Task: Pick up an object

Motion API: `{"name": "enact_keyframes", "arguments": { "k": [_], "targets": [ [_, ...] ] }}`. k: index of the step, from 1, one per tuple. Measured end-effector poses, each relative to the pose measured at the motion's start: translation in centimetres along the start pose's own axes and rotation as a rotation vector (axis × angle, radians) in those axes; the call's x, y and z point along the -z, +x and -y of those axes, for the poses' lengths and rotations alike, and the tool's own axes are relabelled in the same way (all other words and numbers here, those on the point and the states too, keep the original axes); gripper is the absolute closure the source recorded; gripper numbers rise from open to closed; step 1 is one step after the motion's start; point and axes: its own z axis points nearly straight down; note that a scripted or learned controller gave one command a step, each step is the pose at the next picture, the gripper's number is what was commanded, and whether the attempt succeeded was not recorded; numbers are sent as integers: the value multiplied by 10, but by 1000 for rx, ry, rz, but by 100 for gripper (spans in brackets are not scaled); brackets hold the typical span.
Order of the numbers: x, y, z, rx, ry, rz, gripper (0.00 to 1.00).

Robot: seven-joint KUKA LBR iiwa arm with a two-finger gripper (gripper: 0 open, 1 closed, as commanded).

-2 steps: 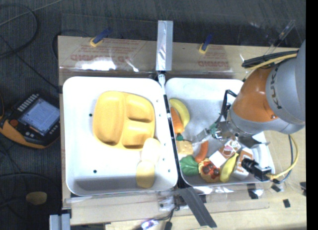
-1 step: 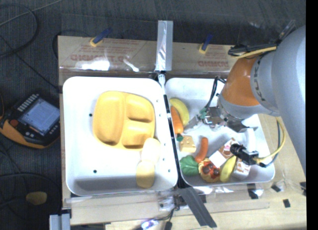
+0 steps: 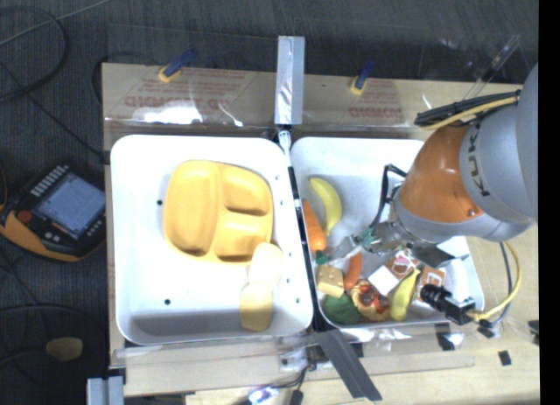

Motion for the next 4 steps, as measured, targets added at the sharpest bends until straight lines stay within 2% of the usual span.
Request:
{"name": "enact_keyframes", "arguments": {
  "k": [1, 2, 3, 4],
  "targets": [
    [7, 0, -1, 0, 4, -5, 100],
    [90, 85, -44, -11, 24, -9, 100],
    [133, 78, -102, -150, 25, -3, 100],
    [88, 63, -135, 85, 24, -6, 100]
  ]
}}
